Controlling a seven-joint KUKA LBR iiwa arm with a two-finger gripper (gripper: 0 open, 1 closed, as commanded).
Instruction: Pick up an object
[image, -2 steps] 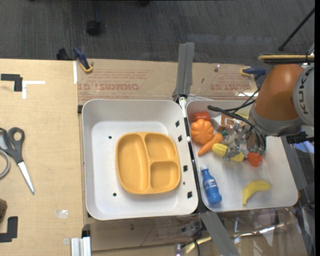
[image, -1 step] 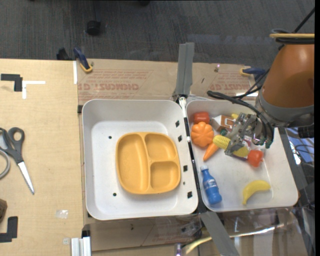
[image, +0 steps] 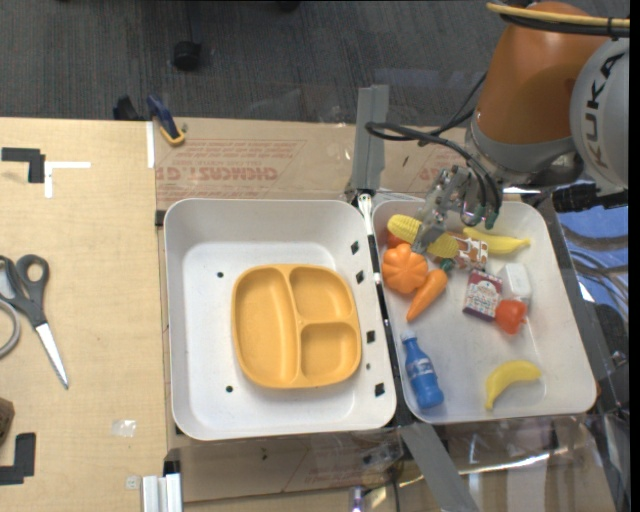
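Here you see a tan tabletop (image: 80, 300) with grey carpet beyond its far edge; scissors (image: 35, 310) lie near its left edge, well apart from the left bin (image: 190, 300). Flattened cardboard (image: 250, 160) sits behind that bin. The left bin holds one yellow divided plate (image: 297, 325), lying flat near its middle.

The right bin (image: 560, 330), touching the left bin's right side, holds the toys. An ear of corn (image: 405, 229) lies at its far left corner, with an orange pumpkin (image: 404, 268) just in front and a carrot (image: 428, 292) beside that, long axis slanting, tip toward the near left. A blue bottle (image: 422, 373) lies lengthwise nearer you. A banana (image: 498, 242) lies crosswise behind a small carton (image: 482, 296); a red tomato (image: 510, 315) touches the carton's right side, and a second banana (image: 510, 381) curves in the near right.

The gripper (image: 440, 228) hangs over the corn's right end; you cannot tell whether its fingers are apart or together.
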